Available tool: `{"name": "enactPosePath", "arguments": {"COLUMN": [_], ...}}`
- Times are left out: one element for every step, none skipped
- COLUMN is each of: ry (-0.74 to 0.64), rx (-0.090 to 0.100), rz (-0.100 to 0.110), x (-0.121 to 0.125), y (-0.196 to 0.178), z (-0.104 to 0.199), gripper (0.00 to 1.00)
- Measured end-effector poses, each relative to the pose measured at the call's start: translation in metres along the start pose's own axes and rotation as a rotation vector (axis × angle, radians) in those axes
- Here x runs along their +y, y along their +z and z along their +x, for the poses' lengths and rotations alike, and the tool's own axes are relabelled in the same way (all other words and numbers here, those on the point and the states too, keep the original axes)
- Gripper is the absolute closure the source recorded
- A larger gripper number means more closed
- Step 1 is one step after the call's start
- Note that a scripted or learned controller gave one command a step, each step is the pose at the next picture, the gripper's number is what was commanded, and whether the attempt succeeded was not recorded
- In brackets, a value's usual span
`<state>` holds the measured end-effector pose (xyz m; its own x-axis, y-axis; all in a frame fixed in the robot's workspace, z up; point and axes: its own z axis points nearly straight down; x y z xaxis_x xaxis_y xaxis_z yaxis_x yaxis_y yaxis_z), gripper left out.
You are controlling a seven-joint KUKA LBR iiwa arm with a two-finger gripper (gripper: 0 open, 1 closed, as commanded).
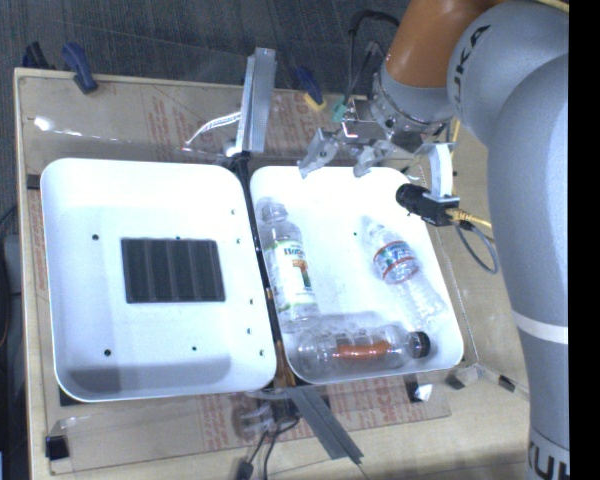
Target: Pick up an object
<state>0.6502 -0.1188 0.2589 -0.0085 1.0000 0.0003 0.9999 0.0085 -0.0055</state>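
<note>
The pale tan wooden desk (130,428) carries faint reddish printed markings. The left shallow white plastic bin (80,268) has a dark grey ribbed rectangle (173,270) at its middle and small black dots around it. In the right shallow white plastic bin (330,193) lie three clear plastic bottles: one with a white-and-green label (292,270), one with a red, white and blue label (395,264), one with an orange-red band and black cap (365,346). The grey metal arm (525,118) wears an orange band (425,33). Blue clamps (80,66) sit at the desk's far edge.
</note>
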Motion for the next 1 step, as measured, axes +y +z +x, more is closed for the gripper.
{"name": "enactPosePath", "arguments": {"ry": [-0.167], "rx": [0.000], "rz": [-0.001], "x": [-0.0626], "y": [0.0765], "z": [-0.0904], "gripper": [0.00]}}
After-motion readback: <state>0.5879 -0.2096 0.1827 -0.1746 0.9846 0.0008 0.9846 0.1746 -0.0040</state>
